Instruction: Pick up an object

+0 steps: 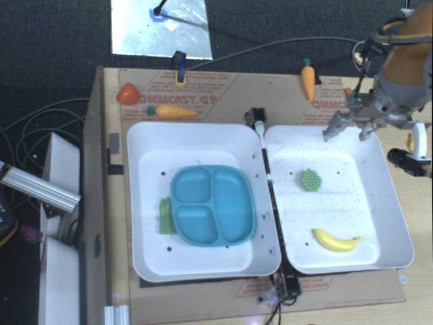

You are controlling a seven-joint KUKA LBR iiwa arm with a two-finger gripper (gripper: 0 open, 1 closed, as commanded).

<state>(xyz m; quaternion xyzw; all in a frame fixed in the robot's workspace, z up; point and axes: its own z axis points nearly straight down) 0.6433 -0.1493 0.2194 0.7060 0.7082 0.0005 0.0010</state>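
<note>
Surface (203, 93): brown cardboard sheet printed with red lettering, carrying two shallow white bins side by side.

Left bin (145, 181), centre-left of frame: blue divided plate (213, 205) with a green object (166, 217) tucked against its left edge.

Right bin (385, 202), centre-right: green bumpy fruit (310, 179) toward the middle, yellow banana (336, 240) lower down, well apart from each other.

Claw (349, 128) at upper right of frame, over the far rim of the right bin; fingers spread, nothing between them. Grey arm (406, 59) above it at the right edge.

On the cardboard beyond the bins: red tomato-like item (127, 94) and a carrot (172, 112) at upper left, a second carrot (308, 80) upright at upper centre-right, a blue-and-yellow clamp (180, 68).

Surroundings: dark carpet floor (47, 46), shiny metal plate (159, 17) at top, cables (34, 131) and a silver rail (39, 187) at left.
</note>
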